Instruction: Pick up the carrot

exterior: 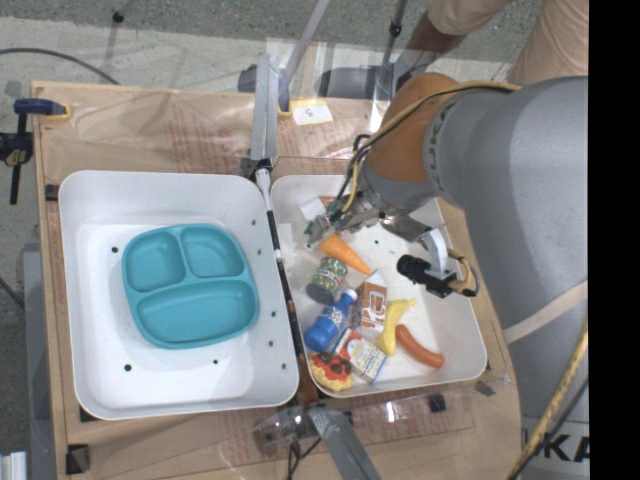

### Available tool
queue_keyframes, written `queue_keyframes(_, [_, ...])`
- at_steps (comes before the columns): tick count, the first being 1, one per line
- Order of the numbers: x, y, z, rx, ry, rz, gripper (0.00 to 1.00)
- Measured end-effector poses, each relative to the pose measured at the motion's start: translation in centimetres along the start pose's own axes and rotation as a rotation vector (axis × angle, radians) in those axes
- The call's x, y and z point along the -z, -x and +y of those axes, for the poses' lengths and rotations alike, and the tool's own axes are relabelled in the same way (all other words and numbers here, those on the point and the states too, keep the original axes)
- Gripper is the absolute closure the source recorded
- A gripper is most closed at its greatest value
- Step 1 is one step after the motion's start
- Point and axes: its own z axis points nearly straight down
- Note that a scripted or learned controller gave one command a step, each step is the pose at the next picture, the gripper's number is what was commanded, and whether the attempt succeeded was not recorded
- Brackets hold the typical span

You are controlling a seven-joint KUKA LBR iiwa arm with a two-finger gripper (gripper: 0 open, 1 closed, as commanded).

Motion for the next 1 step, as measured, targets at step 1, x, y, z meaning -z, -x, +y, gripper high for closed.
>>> queue_keyframes(1, [9.26,-4.17,3.7,0.286,0.016,-0.009,1.0])
